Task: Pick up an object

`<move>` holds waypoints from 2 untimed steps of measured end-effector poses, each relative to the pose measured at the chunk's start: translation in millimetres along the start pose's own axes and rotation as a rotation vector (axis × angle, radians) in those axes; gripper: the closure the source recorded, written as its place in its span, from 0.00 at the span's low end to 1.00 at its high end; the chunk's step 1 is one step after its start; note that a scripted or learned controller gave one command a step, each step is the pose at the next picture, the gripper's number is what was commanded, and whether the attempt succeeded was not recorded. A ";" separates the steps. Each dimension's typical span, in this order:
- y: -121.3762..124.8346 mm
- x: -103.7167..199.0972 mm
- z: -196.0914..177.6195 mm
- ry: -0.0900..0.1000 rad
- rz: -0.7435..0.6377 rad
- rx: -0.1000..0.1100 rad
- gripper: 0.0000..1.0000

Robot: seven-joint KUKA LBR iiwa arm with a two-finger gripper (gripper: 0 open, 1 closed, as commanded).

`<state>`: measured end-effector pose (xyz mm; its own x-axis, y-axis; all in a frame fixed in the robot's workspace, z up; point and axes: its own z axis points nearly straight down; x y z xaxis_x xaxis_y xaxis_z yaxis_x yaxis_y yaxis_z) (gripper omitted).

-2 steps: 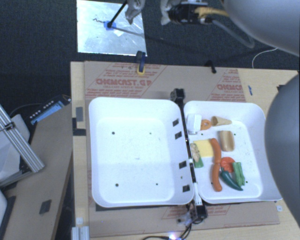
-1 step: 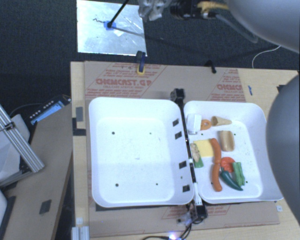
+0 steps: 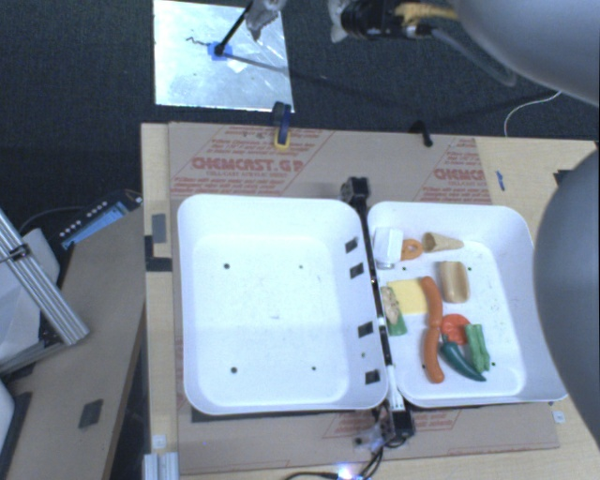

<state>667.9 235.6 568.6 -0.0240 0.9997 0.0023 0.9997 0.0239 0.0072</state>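
Note:
The right bin (image 3: 514, 234) holds a cluster of toy foods. There is a white block (image 3: 387, 246), an orange ring (image 3: 411, 249), a tan cone (image 3: 442, 243) and a brown bun (image 3: 453, 280). Below them lie a yellow cheese slab (image 3: 407, 298), a long orange sausage (image 3: 432, 328), a red tomato (image 3: 455, 324) and green peppers (image 3: 472, 354). My gripper (image 3: 262, 11) sits at the top edge of the view, high above the floor and far behind both bins. The grey arm (image 3: 525, 37) stretches across the top right.
The left bin (image 3: 272, 300) lies beside the right one, joined by a black clipped divider (image 3: 367, 281). Both rest on a cardboard sheet (image 3: 244, 161). A shiny metal plate (image 3: 220, 56) lies on the dark floor behind. An aluminium rail (image 3: 37, 291) stands at the left.

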 end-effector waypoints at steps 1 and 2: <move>-0.1 0.4 -11.5 0.001 -0.005 -0.003 1.00; -0.1 0.4 -11.1 0.000 -0.006 -0.002 0.00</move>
